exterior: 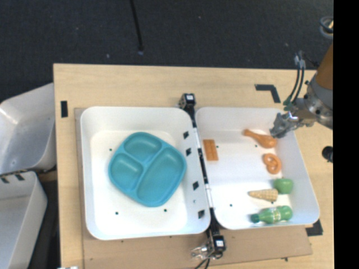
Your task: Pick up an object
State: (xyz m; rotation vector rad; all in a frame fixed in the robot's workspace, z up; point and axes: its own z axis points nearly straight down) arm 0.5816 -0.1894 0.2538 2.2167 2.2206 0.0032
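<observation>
Plainly laid out: left bin point(90, 167) holding a blue tray point(147, 168); right bin point(235, 206) holding an orange block point(210, 149) near its left wall, then drumstick point(260, 137), pretzel point(271, 162), apple point(284, 185), cone point(263, 194), bottle point(272, 214) down its right side. Tool point(280, 125) over drumstick's end, grip state unclear.

A pale wooden surface point(129, 83) carries two shallow white bins side by side, joined along their inner edges by small black clips point(187, 100). The left bin point(101, 206) holds a blue divided plate point(147, 168) with three compartments, lying flat near its middle. White plastic tubs point(22, 133) stand off the surface's left edge. Beyond the surface lies dark carpet point(196, 21), crossed by a thin black cable point(134, 18).
</observation>
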